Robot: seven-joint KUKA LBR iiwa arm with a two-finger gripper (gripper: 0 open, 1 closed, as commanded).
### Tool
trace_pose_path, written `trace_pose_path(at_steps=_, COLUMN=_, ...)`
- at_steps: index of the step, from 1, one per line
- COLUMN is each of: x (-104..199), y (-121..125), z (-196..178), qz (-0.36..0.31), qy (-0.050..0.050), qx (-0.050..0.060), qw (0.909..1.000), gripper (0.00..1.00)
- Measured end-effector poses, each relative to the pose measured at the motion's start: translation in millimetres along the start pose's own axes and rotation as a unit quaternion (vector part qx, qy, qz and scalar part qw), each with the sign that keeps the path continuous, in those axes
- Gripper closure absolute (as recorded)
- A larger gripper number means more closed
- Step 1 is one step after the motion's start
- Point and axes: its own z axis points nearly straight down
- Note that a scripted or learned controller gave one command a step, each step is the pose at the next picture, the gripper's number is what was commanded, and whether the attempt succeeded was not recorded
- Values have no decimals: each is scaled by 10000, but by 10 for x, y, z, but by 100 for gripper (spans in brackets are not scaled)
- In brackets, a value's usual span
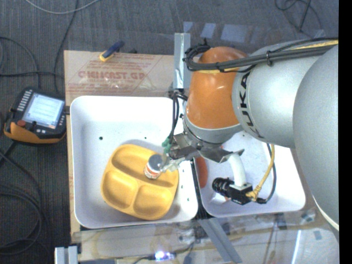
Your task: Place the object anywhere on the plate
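Note:
A yellow divided plate (135,187) lies in the left white bin (88,147), toward its front right. A small jar-like object (153,169) with a grey lid and an orange-and-white label sits at the plate's upper right compartment. My gripper (168,157) reaches in from the right and hangs right at that object, with its translucent fingers on either side of it. The big grey and orange arm (220,103) covers the gap between the two bins.
The right white bin (286,197) sits under the arm, with a reddish-brown item (202,172) at its left edge. A teach pendant (36,117) lies left of the bins. A small yellow-and-blue item (111,50) rests on the cardboard behind.

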Motion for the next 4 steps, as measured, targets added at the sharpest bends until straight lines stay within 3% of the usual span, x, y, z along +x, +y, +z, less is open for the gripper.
trace_pose_path(at_steps=1, x=0, y=0, z=0, qz=0, qy=-1, qx=0, qw=10000, gripper=0)
trace_pose_path(at_steps=2, x=10, y=8, z=-53, qz=-20, qy=10, qx=50, qw=10000, gripper=100)
trace_pose_path(at_steps=3, x=10, y=9, z=-53, qz=-20, qy=8, qx=49, qw=10000, gripper=0)
trace_pose_path(at_steps=4, x=23, y=18, z=-105, qz=-42, qy=22, qx=98, qw=9999, gripper=100)
